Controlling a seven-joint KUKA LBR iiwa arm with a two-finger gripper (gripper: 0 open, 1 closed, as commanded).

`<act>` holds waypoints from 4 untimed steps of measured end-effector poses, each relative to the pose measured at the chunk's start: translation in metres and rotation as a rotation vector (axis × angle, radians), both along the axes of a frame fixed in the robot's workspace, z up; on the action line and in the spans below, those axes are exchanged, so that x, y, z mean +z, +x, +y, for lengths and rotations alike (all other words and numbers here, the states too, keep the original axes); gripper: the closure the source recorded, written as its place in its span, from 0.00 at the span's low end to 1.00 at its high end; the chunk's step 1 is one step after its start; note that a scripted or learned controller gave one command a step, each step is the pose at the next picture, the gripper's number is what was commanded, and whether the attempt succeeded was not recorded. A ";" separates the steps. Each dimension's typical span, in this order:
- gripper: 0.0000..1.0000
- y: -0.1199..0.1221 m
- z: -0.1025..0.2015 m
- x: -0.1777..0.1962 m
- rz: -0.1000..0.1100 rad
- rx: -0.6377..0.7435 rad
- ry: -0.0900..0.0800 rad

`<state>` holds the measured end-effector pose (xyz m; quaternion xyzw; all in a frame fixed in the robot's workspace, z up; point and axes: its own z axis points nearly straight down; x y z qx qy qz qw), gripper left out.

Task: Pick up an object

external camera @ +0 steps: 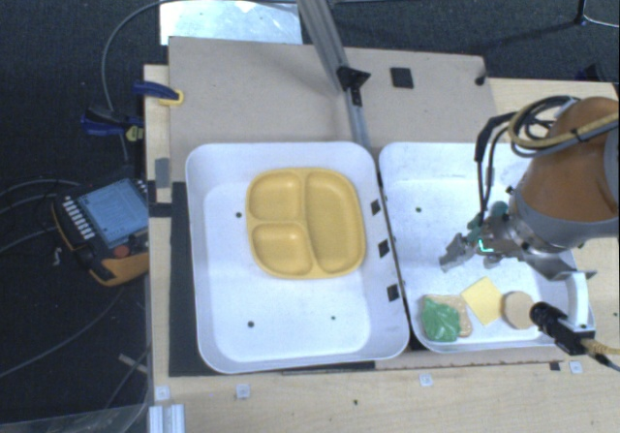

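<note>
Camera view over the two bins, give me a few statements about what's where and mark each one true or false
1. The yellow divided plate lies in the left bin. True.
2. The plate has two compartments. False: it has three, one long and two smaller.
3. The green item, the yellow square piece and the round tan piece sit along the near edge of the right bin. True.
4. The green item lies on the plate. False: it is in the right bin, apart from the plate.
5. The gripper hovers over the left bin. False: it is over the right bin, above the yellow square piece.
</note>
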<state>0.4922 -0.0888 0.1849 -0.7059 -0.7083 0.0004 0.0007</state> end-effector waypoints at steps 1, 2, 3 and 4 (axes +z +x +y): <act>0.00 0.001 0.000 0.001 -0.002 0.000 0.000; 0.00 -0.001 -0.005 -0.061 0.003 -0.003 0.000; 0.00 0.002 -0.005 -0.099 -0.008 -0.001 -0.001; 1.00 0.004 -0.007 -0.086 -0.016 -0.003 -0.005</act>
